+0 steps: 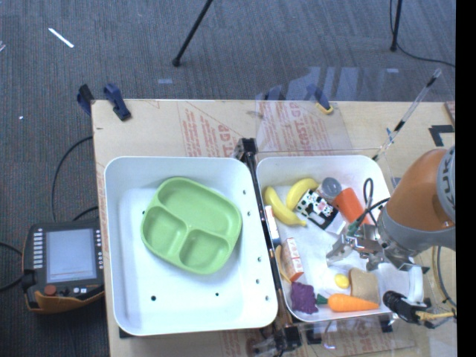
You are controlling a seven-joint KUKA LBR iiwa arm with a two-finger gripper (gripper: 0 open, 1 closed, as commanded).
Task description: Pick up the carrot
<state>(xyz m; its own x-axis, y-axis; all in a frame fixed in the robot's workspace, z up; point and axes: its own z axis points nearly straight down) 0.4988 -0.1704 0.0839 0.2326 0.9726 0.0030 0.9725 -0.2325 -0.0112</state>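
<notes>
So in the camera view, the carrot [352, 303] is lying on its side at the near edge of the right bin [375, 168], orange body pointing right and its green top end just beside a purple bunch of grapes [303, 297]. The gripper [362, 248] hangs over the bin a bit above and behind the carrot, and nothing is between its fingers. Whether those fingers are spread wide or pinched narrow, I honestly can't tell; it's a dark tangle of metal and cable at this angle.

My read is we're in the approach step: the arm is over the right bin but hasn't lined up on the carrot. The next move probably calls for sliding toward the near wall, turning so the fingers straddle the carrot across its width, then dropping down.

What's in the way: a tan block [364, 282] sits touching or nearly touching the carrot from behind, and a small yellow piece [341, 280] is right there too. The bin wall is close on the near side, so there isn't much room for a finger. Farther back are two bananas [291, 199], a black and white cow toy [316, 208] and an orange cup thing [348, 203], all well apart. The left bin [119, 274] has a green divided plate [192, 225], on the cardboard-covered table [186, 121].
</notes>
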